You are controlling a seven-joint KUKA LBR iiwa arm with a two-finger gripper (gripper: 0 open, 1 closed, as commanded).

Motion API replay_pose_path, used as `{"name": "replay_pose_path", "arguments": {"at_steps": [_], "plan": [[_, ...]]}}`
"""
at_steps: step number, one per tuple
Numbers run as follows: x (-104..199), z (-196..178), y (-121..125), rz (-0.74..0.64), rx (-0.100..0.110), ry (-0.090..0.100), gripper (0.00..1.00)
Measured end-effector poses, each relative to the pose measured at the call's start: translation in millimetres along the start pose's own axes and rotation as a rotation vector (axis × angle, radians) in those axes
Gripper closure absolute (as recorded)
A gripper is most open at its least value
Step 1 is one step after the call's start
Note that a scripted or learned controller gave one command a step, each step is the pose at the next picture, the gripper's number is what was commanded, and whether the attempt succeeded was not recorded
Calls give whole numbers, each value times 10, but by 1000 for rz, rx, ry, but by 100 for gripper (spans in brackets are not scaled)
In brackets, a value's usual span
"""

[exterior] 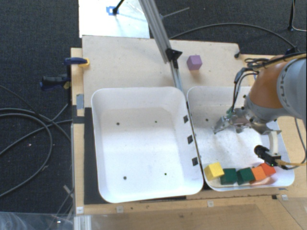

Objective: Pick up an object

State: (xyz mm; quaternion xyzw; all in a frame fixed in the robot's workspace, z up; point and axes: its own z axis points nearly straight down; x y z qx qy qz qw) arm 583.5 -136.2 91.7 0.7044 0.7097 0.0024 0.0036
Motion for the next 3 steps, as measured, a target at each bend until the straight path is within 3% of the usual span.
{"name": "replay_pose_path", "arguments": {"at_steps": [1,2,3], "plan": [[-7,16,-900,9,13,2,0],[566,11,-985,-2,10,5,0],[616,-1670,-946,1,-3,0,0]]}}
